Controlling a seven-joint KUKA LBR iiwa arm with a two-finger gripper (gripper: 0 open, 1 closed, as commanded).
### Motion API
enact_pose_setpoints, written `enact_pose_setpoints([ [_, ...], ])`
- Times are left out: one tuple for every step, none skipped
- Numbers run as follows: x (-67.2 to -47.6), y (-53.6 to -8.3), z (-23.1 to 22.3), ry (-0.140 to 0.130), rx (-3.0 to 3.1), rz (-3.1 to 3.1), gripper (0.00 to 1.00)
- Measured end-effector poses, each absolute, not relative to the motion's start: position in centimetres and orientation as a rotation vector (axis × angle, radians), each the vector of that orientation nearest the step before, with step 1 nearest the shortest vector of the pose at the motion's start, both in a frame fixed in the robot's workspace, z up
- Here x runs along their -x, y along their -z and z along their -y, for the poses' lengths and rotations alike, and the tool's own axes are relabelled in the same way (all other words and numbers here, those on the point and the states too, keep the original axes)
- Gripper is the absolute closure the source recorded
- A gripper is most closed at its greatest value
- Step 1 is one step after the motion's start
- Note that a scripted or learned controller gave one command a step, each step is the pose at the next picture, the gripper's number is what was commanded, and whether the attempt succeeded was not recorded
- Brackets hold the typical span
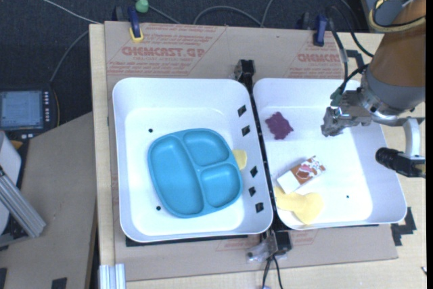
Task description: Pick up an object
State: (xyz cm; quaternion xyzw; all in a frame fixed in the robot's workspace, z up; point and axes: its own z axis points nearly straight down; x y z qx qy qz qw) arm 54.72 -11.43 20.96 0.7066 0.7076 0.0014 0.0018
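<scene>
The candidate nearest my tool is the purple object (278,125), lying in the right bin (358,213) near its far left corner. I judge it light, soft and irregular; a grasp straight down across its narrow width should suit it. The small carton (302,174) sits nearer the front, resting against a pale yellow object (300,205). I judge the carton light, stiff and slippery on its printed faces; take it across the short sides. The gripper (333,122) hangs above the bin floor, to the right of the purple object and apart from it, holding nothing. Whether it is released or clenched, I cannot tell. The left bin (128,105) bears a blue divided tray (195,172).
</scene>
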Motion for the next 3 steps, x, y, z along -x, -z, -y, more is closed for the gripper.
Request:
enact_pose_setpoints([
  [-54.0,-20.4,6.0,-0.001,-2.219,-2.231,1.0],
  [-53.4,-21.1,1.5,-0.002,-2.218,-2.231,1.0],
  [-53.4,-21.4,-5.0,-0.003,-2.214,-2.232,1.0],
])
